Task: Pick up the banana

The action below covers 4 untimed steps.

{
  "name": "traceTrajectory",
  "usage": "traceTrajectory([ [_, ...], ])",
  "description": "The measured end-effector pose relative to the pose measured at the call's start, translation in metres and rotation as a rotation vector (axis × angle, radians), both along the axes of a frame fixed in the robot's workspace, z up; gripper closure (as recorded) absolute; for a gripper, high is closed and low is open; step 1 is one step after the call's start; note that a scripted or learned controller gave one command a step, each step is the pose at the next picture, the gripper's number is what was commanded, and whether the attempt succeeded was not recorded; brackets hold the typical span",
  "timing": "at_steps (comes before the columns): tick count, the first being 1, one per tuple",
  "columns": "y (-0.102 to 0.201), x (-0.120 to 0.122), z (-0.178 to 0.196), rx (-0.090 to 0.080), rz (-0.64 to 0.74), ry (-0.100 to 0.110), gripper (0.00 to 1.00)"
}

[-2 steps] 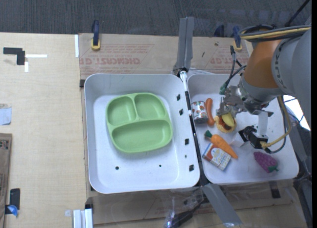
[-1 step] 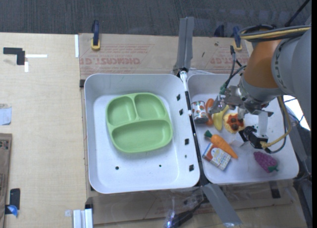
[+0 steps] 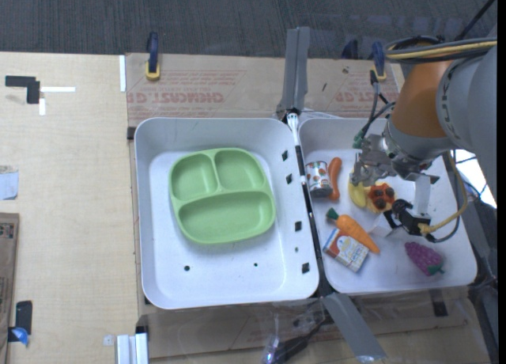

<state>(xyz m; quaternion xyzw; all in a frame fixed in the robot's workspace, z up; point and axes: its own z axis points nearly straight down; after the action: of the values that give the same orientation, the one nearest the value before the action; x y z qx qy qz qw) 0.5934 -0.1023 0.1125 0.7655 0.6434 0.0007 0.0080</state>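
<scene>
Gripper (image 3: 365,172) of the grey arm, orange band above the wrist, lowered into the right bin (image 3: 458,263) directly over the banana (image 3: 358,194); whether it is parted or closed on anything cannot be told from this slanted view, its tip being lost against the clutter. The banana, a small yellow piece, lies on the bin floor just below the tool, beside an orange-and-black toy (image 3: 383,195); it appears not yet lifted, so the grasp and the raise are judged to remain. Outward: a small can (image 3: 318,178) and a red-orange pepper (image 3: 335,177) to the left; a carrot (image 3: 353,229) and a small carton (image 3: 345,249) nearer the front; purple grapes (image 3: 424,257) at the right. Left bin (image 3: 150,220) bears a green divided plate (image 3: 223,195).
</scene>
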Motion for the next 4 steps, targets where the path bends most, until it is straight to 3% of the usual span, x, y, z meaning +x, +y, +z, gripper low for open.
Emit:
traceTrajectory([
  [1, 0.048, 0.053, 0.076, 0.01, -0.137, 0.015, 1.0],
  [2, 0.079, 0.065, 0.085, 0.009, -0.382, 0.016, 1.0],
  [3, 0.079, 0.065, 0.085, 0.009, -0.383, 0.017, 0.0],
  [4, 0.007, 0.057, -0.024, 0.011, -0.46, 0.014, 0.0],
])
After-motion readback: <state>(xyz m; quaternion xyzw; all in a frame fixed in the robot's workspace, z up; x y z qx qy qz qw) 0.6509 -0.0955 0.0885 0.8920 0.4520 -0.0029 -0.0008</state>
